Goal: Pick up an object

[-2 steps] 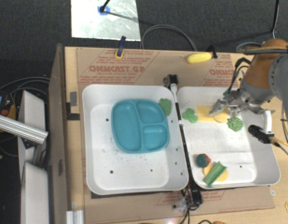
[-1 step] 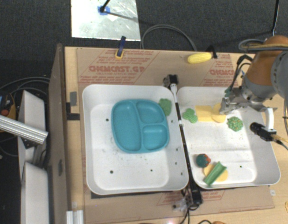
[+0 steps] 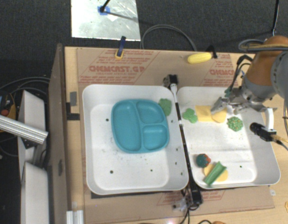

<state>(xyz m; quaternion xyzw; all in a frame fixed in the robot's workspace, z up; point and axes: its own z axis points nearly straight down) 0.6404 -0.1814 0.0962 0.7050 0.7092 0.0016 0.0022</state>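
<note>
Camera view: one fixed camera, mounted above the bench (image 3: 134,62), looking down at a slant. Framing: moderately distant, taking in both white bins whole, left bin (image 3: 94,139) and right bin (image 3: 265,167), side by side across the middle. Far edge of the bench lies toward the top, dark floor (image 3: 31,27) beyond it. Arm (image 3: 267,69) enters from the right edge.

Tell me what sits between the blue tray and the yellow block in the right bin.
In the camera view, between the blue tray and the yellow block lie a green piece at the tray's corner, the bins' divider, then another green piece.
</note>
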